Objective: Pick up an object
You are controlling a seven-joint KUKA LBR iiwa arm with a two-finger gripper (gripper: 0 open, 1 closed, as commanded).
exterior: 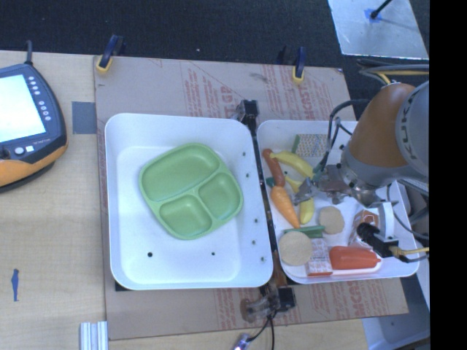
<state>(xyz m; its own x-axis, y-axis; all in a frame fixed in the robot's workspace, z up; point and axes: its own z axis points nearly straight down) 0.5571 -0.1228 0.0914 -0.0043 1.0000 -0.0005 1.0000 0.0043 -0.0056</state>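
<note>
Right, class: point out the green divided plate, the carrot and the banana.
Green divided plate (191, 189): camera view, on its centre ridge.
Carrot (284, 205): camera view, on its orange middle.
Banana (294, 163): camera view, on its yellow middle.

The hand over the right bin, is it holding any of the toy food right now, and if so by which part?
It cannot be told. The hand is low among the food in the right bin, beside a banana and a carrot, but no item shows between its tips.

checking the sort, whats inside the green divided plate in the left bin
Nothing shows in the green divided plate: all three compartments look bare. It lies in the left bin; the bin floor beneath it is covered.
</note>
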